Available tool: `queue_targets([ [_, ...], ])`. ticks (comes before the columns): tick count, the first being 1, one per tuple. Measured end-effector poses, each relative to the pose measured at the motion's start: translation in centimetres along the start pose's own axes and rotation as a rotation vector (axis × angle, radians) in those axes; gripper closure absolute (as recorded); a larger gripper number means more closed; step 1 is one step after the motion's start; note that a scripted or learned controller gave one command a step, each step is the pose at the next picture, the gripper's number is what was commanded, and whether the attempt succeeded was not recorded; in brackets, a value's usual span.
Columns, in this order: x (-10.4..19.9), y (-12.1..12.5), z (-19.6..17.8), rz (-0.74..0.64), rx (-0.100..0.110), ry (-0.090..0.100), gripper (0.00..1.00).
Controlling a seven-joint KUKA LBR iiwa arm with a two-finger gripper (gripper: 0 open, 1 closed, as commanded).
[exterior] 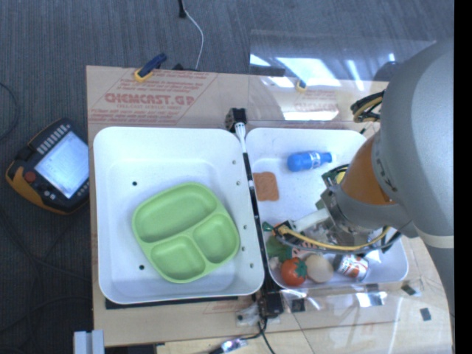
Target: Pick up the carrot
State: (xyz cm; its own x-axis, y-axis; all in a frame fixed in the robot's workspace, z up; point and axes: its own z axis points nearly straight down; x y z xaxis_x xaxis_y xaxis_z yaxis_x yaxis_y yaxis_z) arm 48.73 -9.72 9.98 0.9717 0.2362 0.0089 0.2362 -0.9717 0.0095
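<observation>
Carrot [293, 271], taken to be the orange-red piece with a green top, is seen just below and left of the gripper [341, 240] in the view. Its long axis is not made out. Whether the gripper is open or closed cannot be told.

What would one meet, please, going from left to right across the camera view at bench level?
Handheld controller → left bin holding the green divided plate → right bin, with the brown pad, then the blue bottle → the grey arm with its orange band.
</observation>
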Motion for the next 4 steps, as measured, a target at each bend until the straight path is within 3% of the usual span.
queue_targets([
  [1,-0.1,0.0,0.1,0.001,0.001,-0.001,0.0],
  [2,3.8,3.8,-6.2,-0.062,0.008,-0.011,0.0],
  [3,0.0,1.4,0.7,-0.027,0.006,0.001,0.0],
  [4,-0.1,1.4,-0.1,-0.028,0.009,-0.004,1.0],
])
